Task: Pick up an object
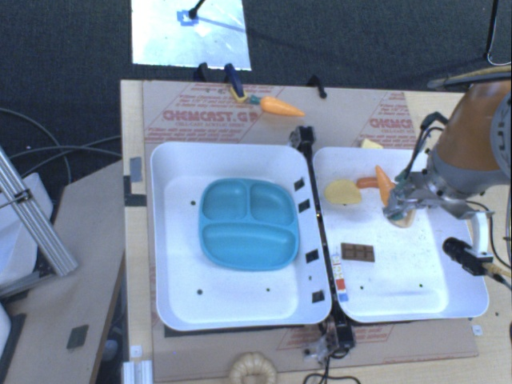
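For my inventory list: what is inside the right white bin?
In the right bin lie a pale yellow piece, an orange carrot-like piece and a brown chocolate bar. The gripper hangs over a pale item, covering most of it.

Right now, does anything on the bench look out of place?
Yes. A toy carrot lies on the cardboard behind the left bin, outside both bins, and a pale ring sits at the bench's front edge.
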`<act>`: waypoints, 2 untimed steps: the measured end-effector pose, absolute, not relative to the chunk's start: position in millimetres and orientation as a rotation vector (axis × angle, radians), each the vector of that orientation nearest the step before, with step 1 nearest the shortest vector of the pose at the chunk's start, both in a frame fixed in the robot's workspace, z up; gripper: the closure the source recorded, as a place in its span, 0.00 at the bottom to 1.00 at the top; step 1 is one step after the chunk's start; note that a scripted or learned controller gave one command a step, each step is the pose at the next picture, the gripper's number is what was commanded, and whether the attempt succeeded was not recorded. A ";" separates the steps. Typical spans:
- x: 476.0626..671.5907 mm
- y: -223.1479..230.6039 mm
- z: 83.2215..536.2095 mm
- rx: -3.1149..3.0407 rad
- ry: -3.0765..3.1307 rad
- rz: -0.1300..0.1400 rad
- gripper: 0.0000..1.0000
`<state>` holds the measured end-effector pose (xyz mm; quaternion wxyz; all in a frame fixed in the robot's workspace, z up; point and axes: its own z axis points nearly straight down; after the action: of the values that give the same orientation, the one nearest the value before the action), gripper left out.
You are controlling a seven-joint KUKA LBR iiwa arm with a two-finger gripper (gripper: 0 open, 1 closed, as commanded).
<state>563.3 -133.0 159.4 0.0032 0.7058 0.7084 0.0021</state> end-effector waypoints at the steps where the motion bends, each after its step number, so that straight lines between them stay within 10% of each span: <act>1: 556.8 -135.5 219.6 2.213 2.221 0.006 1.00; 2: 557.6 -135.4 224.5 2.216 2.225 0.002 1.00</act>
<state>557.6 -135.4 224.5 0.0006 0.7057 0.7085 0.0007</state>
